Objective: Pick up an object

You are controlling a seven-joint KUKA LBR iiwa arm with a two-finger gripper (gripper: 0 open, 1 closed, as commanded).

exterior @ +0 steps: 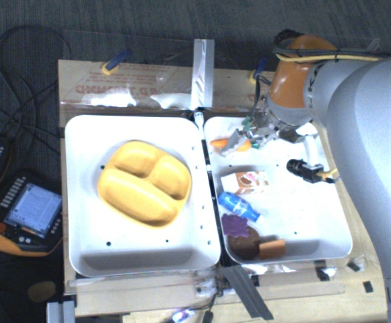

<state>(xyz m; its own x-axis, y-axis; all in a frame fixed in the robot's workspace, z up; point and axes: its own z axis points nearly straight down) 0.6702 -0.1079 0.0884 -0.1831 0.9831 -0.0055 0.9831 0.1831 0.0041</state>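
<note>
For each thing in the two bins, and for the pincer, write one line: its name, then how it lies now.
Yellow lump: lying alone in the left bin.
Orange piece: far corner of the right bin, beside the pincer.
Packet: lying flat.
Blue bottle: on its side.
Purple lump: against the brown lump.
Tan block: lying by the near wall.
Pincer: low, at the orange piece.

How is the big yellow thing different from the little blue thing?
The yellow lump is far bigger than the blue thing. The yellow lump is rounded and puffy; the blue thing is slim and long. The yellow lump lies alone in the view's left bin; the blue thing shares the right bin with other small things, a purple one just beside it. Both rest on a white bin floor.
</note>
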